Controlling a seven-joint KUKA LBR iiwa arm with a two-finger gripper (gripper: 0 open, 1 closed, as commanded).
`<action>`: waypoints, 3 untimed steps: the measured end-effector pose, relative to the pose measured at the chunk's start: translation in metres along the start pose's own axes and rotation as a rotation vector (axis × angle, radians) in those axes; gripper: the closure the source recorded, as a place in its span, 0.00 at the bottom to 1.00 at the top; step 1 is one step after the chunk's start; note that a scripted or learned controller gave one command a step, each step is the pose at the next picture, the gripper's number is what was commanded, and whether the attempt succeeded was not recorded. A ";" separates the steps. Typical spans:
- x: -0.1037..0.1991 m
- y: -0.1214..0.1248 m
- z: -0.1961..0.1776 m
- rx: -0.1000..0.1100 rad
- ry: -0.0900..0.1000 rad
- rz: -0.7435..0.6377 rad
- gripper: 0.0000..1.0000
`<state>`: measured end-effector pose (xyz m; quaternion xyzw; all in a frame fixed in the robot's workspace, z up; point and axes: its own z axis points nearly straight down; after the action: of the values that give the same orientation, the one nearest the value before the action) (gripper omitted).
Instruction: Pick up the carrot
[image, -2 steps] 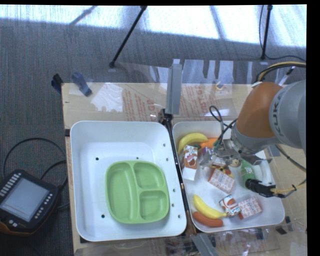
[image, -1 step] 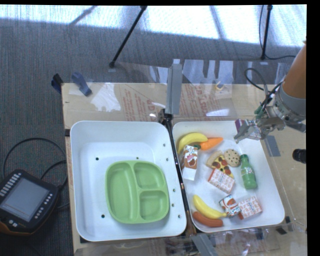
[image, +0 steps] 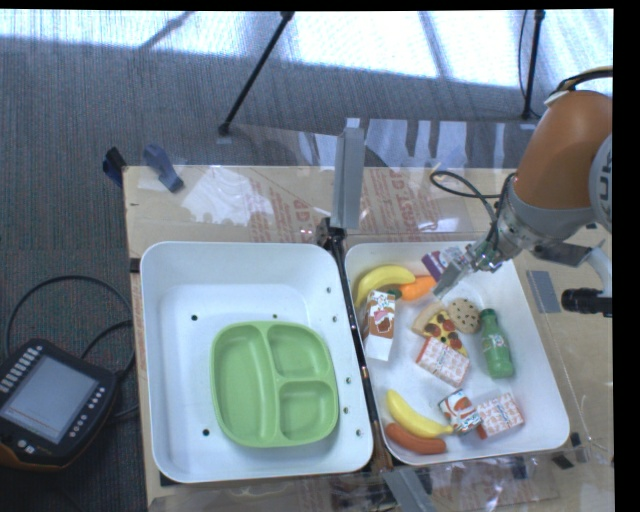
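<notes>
Orange carrot (image: 418, 289) lies at the right bin's (image: 545, 385) top, touching a banana (image: 383, 279). Whether the end effector (image: 452, 277) just beside it is apart, I cannot tell; crowding could cause a mis-grab.

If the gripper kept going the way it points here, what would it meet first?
Probably the carrot: the gripper points down-left at it, banana just beyond. Depth is unclear, so it may pass above.
</notes>
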<state>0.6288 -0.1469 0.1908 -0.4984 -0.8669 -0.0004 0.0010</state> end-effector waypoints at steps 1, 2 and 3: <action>-0.064 -0.018 -0.051 -0.002 -0.003 0.184 1.00; -0.031 -0.009 -0.032 -0.001 -0.001 0.087 1.00; -0.053 -0.012 -0.016 0.000 -0.001 0.162 1.00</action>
<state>0.6451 -0.1986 0.2067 -0.5670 -0.8237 -0.0001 0.0005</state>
